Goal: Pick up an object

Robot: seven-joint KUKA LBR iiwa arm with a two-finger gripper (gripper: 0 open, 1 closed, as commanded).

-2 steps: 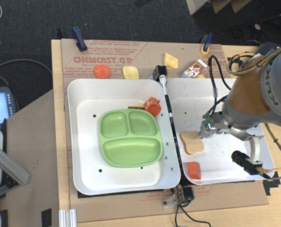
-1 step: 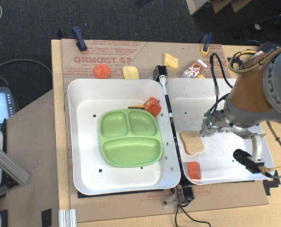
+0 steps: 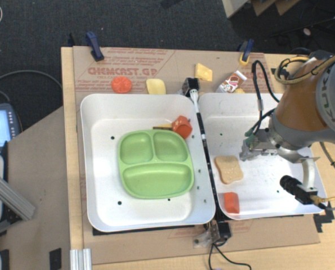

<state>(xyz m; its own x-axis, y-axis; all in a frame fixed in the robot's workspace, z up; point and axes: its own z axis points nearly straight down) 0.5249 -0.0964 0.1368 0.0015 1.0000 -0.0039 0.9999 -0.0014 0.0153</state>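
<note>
Nearest, an orange block is seen in the right bin, set against its near rim and toward its left side. Just beyond it, and apart from it, a slice of bread is laid flat on the bin floor, near the left wall.

To the right of the bread and slightly farther back, the gripper is held low over the floor of the right bin, carried by the grey arm with its orange band reaching in from the right. Nothing is seen to be held by it, and a gap is seen between it and the bread. Whether it is open or closed cannot be told from this angle.

At much the same depth, a green divided plate is found in the middle of the left bin, its three compartments facing up. Behind its far right corner, a small red cup is seen lying by the bin's right wall.

Farther still, outside the bins, several small things are spread along the cardboard board: an orange disc, a pale yellow piece just right of it, a yellow wedge, and a red and white packet. At the far edge of the board, two blue clamps are fixed, one left and one right.
</note>
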